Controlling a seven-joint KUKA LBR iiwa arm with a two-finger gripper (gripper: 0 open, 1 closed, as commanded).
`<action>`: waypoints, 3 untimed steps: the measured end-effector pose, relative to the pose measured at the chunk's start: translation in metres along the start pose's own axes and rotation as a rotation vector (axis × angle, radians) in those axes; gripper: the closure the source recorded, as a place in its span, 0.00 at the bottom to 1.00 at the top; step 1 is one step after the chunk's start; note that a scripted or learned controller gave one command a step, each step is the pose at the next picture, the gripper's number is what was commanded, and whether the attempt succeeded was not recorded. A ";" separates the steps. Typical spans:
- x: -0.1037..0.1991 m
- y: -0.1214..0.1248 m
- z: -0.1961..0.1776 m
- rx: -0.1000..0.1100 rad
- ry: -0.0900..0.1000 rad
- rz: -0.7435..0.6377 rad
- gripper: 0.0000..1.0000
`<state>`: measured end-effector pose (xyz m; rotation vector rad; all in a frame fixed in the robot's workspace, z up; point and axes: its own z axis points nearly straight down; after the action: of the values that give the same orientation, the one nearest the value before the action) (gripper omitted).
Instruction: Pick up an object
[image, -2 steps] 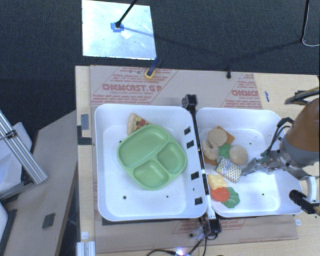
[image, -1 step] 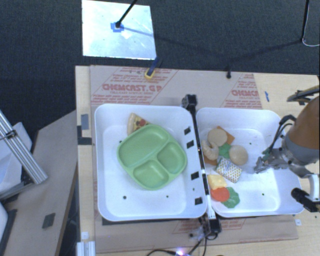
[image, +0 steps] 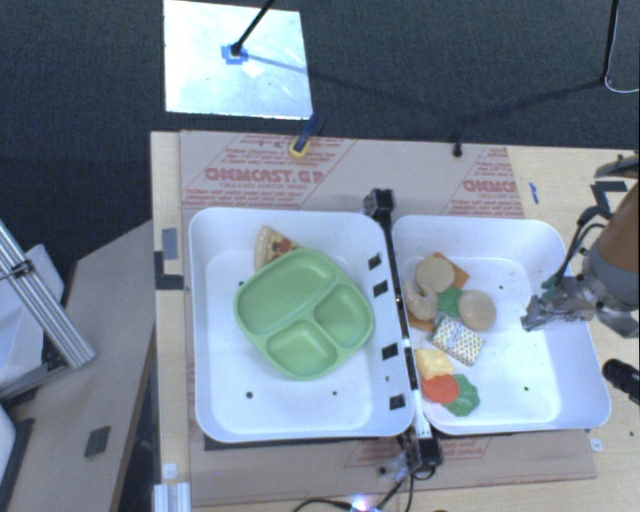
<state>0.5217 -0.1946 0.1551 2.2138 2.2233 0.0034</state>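
The tool (image: 540, 312) hangs low over the right bin (image: 575, 385) near its right wall, small and blurred; I cannot tell its state. Well apart, toy food (image: 448, 325) crowds that bin's left side, pieces overlapping. The green tray (image: 303, 313) half-covers a pizza slice (image: 270, 243) in the left bin (image: 225, 400).

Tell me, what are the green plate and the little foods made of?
The light green divided plate looks like smooth plastic: even colour, soft sheen, moulded compartments. The small toy foods in the right white bin seem plastic or foam; too small to tell. The pizza slice looks similar.
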 end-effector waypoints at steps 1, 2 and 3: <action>0.006 0.009 -0.056 0.000 0.000 -0.001 1.00; 0.006 0.010 -0.070 0.001 0.001 -0.001 1.00; 0.066 0.017 -0.071 0.002 0.002 -0.004 1.00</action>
<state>0.5379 -0.1281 0.2262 2.2114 2.2300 0.0031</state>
